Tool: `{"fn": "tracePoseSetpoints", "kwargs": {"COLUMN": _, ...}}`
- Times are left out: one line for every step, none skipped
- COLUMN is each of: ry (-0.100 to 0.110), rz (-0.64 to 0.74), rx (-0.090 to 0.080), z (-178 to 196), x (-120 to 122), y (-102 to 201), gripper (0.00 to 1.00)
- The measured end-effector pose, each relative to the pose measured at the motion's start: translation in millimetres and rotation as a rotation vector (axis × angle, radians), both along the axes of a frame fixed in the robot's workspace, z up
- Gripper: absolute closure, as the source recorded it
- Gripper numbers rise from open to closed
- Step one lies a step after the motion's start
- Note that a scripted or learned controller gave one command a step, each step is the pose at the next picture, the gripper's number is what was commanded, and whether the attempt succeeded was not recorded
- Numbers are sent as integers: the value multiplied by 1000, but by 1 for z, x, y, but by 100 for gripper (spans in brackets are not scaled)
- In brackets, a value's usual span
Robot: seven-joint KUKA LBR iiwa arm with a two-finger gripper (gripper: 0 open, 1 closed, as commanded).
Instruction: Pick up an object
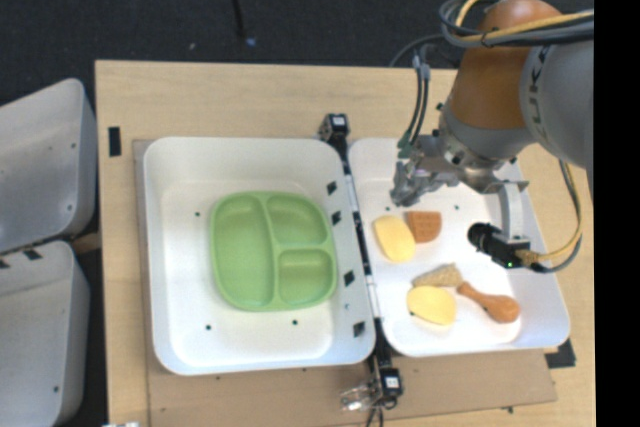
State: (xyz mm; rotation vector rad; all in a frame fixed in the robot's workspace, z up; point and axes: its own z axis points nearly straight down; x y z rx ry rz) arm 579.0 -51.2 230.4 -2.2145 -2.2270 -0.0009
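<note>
Approach step: hovering gripper (412, 187) just above orange block (424, 225) and yellow block (394, 239); grip state not discernible. Next: lowering squarely, then closing on one.

Table (230, 100): pale wood-look board, matt. Both bins – the one under the end effector (415, 183) and the left bin (180, 335) well to its left – smooth white plastic with a soft sheen. Green divided tray (270, 250): smooth plastic, slightly glossy. Toy foods just below the end effector – yellow piece (394, 238), orange-brown piece (425, 225), drumstick (488, 301) – look like smooth moulded plastic. End effector: grey, dull metal look.
</note>
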Motion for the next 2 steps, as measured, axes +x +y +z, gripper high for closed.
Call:
{"fn": "tracePoseSetpoints", "kwargs": {"ry": 1, "rz": 0, "rx": 0, "z": -6, "x": 0, "y": 57, "gripper": 100}}
{"fn": "tracePoseSetpoints", "kwargs": {"ry": -2, "rz": 3, "rx": 1, "z": 7, "x": -7, "y": 113, "gripper": 100}}
